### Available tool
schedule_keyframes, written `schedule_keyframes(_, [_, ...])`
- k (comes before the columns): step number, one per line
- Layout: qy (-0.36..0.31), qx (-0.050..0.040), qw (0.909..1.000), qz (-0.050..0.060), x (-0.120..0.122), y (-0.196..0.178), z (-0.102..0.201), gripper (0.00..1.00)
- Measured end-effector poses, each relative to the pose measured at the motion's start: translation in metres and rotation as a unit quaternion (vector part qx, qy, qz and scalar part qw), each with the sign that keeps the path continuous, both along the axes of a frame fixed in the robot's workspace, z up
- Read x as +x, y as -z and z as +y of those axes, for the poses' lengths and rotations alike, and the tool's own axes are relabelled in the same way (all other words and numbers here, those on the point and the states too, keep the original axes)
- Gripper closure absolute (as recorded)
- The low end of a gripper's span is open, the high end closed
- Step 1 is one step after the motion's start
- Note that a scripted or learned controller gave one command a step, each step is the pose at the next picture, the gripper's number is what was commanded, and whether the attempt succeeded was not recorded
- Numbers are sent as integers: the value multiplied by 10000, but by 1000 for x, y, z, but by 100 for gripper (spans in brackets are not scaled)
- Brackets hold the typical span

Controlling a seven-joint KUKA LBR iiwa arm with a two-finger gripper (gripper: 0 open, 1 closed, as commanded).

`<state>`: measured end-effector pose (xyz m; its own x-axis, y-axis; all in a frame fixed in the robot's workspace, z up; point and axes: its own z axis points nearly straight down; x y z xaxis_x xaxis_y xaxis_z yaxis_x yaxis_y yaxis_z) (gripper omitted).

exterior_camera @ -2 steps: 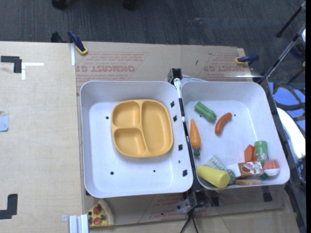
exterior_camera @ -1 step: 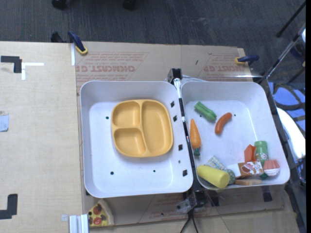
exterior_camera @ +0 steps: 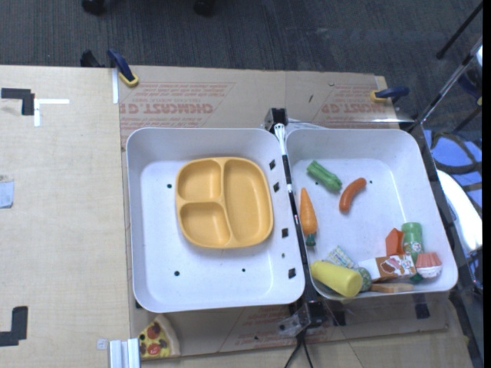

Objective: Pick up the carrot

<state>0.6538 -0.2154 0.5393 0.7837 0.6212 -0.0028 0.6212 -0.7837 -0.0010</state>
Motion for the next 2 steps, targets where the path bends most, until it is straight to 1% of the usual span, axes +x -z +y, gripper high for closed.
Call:
schedule_keyframes(1, [-818,10,9966,14,-3,0,18,0])
schedule_keyframes(2, [-1028,2,9947,-2,4,0,17,0])
